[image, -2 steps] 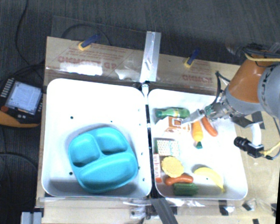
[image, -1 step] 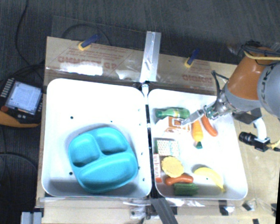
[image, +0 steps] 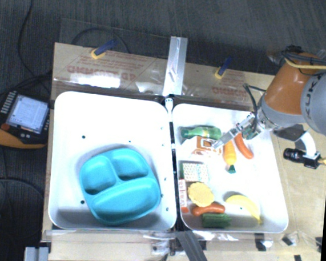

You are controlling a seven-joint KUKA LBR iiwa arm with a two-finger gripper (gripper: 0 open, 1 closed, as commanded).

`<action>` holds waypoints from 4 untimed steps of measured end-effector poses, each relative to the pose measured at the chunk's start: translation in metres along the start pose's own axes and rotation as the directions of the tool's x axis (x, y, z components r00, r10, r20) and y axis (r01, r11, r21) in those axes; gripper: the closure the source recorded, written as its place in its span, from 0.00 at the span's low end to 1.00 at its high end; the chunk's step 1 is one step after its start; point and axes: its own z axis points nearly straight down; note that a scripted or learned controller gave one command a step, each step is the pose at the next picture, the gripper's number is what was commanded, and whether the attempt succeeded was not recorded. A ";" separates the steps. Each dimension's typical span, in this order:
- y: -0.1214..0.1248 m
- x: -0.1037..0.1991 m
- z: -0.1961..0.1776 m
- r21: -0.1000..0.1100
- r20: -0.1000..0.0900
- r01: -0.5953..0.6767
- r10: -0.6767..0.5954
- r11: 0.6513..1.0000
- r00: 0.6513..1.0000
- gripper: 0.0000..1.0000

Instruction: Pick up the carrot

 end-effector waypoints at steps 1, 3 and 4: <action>0.001 -0.009 0.001 -0.001 -0.008 0.197 -0.197 0.980 0.980 0.00; -0.007 -0.031 0.002 0.014 -0.014 0.351 -0.350 0.936 0.937 0.00; -0.009 -0.044 0.003 0.005 -0.028 0.513 -0.513 0.858 0.858 0.00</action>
